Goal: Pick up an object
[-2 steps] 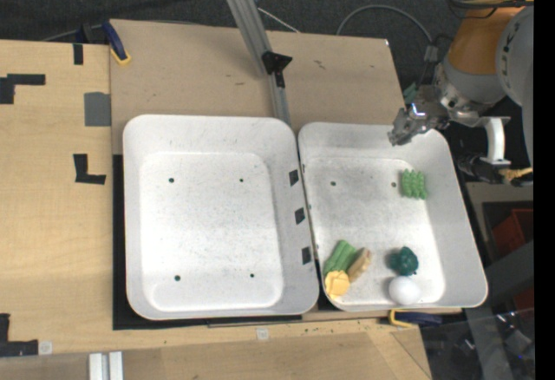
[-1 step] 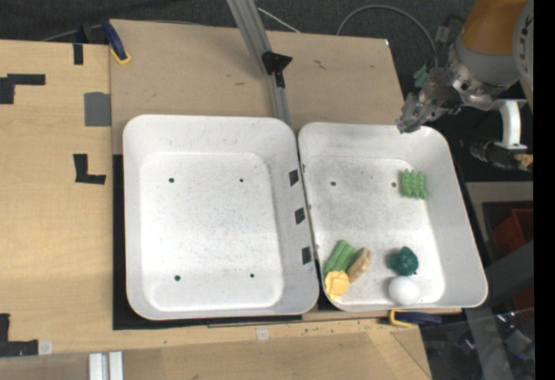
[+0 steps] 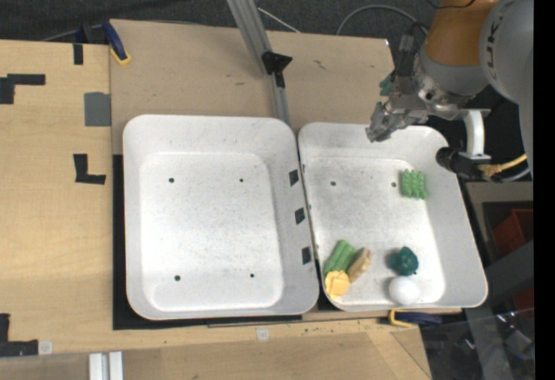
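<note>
My gripper [image 3: 379, 132] hangs over the far edge of the right bin [image 3: 364, 196], with nothing between its fingers that I can see. A light green ridged block [image 3: 414, 184] lies near the bin's right wall, below and right of the gripper. At the bin's near end lie a green and tan corn-like toy with a yellow tip [image 3: 343, 265], a dark green round piece [image 3: 402, 261] and a white ball [image 3: 403, 290].
The left bin [image 3: 208, 213] sits beside the right one, joined along a seam with black clips [image 3: 299, 213]. A slanted metal pole [image 3: 247, 14] rises behind the bins. Black cables [image 3: 468, 163] hang at the right bin's far right corner.
</note>
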Available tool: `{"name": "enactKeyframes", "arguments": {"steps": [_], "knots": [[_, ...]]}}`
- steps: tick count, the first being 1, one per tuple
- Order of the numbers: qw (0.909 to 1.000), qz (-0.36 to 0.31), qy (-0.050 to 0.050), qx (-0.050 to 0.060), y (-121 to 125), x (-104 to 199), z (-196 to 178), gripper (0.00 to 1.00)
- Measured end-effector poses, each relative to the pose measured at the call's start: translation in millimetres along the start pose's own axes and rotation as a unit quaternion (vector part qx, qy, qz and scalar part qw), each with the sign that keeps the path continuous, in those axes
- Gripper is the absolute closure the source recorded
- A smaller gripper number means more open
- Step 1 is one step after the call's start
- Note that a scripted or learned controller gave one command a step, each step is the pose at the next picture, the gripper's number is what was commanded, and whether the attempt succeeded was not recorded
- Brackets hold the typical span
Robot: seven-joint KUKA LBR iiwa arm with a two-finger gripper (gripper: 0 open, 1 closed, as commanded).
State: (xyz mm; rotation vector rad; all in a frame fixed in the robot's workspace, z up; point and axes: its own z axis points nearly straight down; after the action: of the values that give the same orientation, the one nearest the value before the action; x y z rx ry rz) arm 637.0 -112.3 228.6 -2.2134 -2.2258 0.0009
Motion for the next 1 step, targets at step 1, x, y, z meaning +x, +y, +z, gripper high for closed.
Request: {"name": "enactKeyframes", "arguments": {"steps": [1], "knots": [[1.0, -0.001, 0.0, 0.0, -13.5, 57.9, -6.5, 1.0]]}}
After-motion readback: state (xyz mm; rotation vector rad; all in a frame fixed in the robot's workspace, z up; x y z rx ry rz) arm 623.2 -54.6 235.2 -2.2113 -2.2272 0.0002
